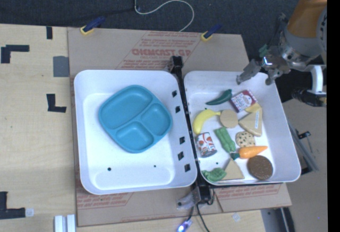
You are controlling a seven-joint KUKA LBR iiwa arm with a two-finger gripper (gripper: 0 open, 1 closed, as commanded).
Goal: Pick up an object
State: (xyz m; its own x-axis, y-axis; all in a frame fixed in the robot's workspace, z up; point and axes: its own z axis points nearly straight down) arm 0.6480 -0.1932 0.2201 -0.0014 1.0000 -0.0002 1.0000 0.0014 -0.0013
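The right bin (276, 99) holds several toy foods: a yellow banana (204, 118), a dark green pepper (219, 97), a red-labelled packet (243, 100), an orange carrot (251, 152), a brown round cookie (260, 167), a cheese wedge (254, 121) and a small can (206, 144). My gripper (258, 72) hangs over the bin's far right rim, above and to the right of the packet. Its two fingers are spread apart with nothing between them.
The left bin (87, 119) holds a blue three-part plate (135, 118). A white cable (159, 8) loops across the dark floor behind the bench. Clips (211, 31) pin the cardboard under the bins. The arm's orange band (307, 13) stands at the upper right.
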